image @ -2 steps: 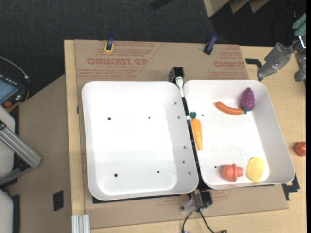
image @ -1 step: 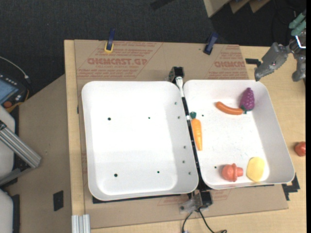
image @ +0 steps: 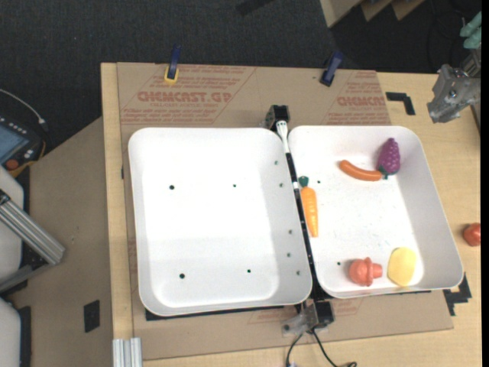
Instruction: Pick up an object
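Carrot (image: pixel 309 212) lies lengthwise, green top probably far.

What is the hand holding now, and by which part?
Nothing is held. The hand is at the view's right edge, outside the right bin, away from every object.

Hand (image: pixel 452 98) at upper right edge, raised, metal grey; arm mostly out of frame.

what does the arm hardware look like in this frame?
Little of it is in frame. At the upper right edge there is a grey metal pincer assembly, blocky and angular, with a dull machined finish. Above it sits a pale green-white piece at the very edge. No cables or markings can be made out on it.
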Action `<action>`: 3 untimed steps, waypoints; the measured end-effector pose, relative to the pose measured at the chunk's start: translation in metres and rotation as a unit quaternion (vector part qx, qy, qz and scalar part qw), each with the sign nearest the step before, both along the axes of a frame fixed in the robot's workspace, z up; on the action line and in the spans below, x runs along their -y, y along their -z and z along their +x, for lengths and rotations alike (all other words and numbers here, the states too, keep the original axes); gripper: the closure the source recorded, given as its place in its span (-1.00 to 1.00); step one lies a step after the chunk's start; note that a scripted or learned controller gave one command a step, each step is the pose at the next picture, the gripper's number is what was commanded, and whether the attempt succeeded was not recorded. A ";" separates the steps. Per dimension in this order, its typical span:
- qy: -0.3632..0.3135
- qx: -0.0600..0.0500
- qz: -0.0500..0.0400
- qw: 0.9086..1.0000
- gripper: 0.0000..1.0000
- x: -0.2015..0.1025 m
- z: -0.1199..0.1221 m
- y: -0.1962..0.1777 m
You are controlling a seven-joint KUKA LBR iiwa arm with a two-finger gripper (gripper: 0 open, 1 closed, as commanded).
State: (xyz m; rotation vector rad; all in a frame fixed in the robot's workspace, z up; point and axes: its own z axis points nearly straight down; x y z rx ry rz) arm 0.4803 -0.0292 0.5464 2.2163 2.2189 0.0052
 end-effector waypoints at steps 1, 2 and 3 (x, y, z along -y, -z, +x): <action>0.000 -0.013 0.001 1.000 1.00 -0.027 0.000 0.227; 0.002 -0.001 0.001 1.000 1.00 -0.026 0.003 0.208; -0.002 -0.006 0.002 1.000 1.00 -0.073 -0.002 0.233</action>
